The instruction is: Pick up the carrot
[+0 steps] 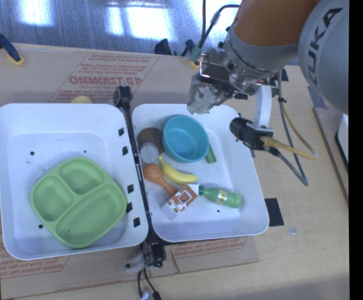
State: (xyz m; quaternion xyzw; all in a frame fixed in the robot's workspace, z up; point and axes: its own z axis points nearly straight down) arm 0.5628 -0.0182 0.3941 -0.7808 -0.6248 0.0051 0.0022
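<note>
The carrot (157, 176), a short orange piece, lies near the left wall of the right bin (247, 186). It sits between a yellow banana (177, 173) and the bin's divider edge. My gripper (199, 101) hangs over the far rim of the right bin, just behind the blue bowl (185, 139). It is well apart from the carrot, up and to the right of it, and nothing shows in its grasp.
A brown and grey can (147, 144) lies left of the bowl. A small orange-and-white carton (180, 202) and a green bottle (221, 196) lie near the front. A green divided plate (78, 200) sits in the left bin (19, 136). A black cable fitting (248, 132) hangs at the right rim.
</note>
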